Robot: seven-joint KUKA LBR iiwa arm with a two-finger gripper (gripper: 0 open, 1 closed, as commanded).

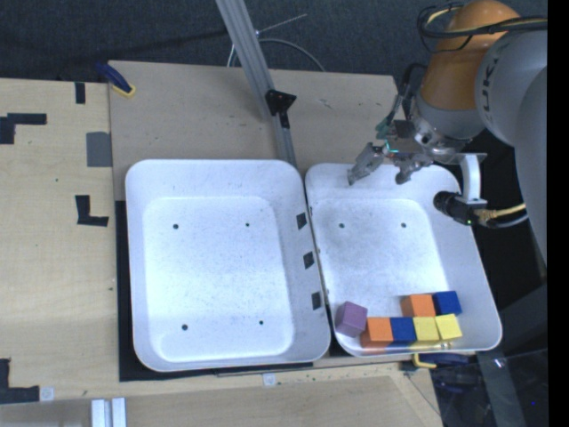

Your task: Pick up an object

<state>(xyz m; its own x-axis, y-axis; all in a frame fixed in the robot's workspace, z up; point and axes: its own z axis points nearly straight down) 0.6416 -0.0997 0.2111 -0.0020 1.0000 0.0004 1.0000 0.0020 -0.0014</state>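
Note:
Several small blocks lie along the near edge of the right bin (462,265): a purple block (352,317), an orange block (380,329), a blue block (403,329), a yellow block (427,328) with another yellow one (448,326), a second orange block (418,306) and a second blue block (446,302). My gripper (382,171) hangs over the far rim of the right bin, well away from the blocks. Its two fingers are spread apart, open, with nothing between them.
The left bin (142,238) sits beside the right one. A slanted metal pole (249,52) with a black clamp (281,102) stands behind the bins. Black tape marks and a blue-yellow item (116,78) lie on the bench at the left.

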